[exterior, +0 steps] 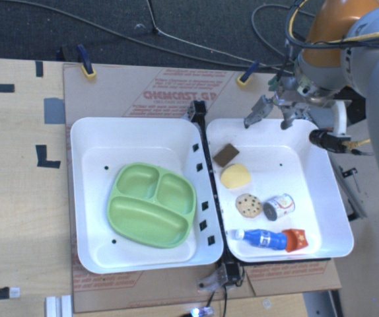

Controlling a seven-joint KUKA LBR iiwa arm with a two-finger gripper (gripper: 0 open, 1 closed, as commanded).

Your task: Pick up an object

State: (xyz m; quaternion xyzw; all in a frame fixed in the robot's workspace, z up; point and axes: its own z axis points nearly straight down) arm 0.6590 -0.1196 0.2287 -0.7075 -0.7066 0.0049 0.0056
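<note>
My gripper (271, 115) hangs open and unladen over the right bin (321, 197) far rim, well apart from the brown block (226, 154), yellow lump (235, 176), cookie (248, 205), can (278, 207) and bottle (265, 239) inside

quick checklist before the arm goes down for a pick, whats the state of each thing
1. Gripper open: ok, fingers spread, nothing between them.
2. Gripper over a target: not ok, it hangs at the right bin's far rim, away from the items.
3. Targets in reach: ok, brown block, yellow lump, cookie, can and blue bottle lie in that bin.
4. Room around targets: not ok for cookie and can, which sit close together; the block lies apart.
5. Left bin: ok, green tray is out of the way.
</note>
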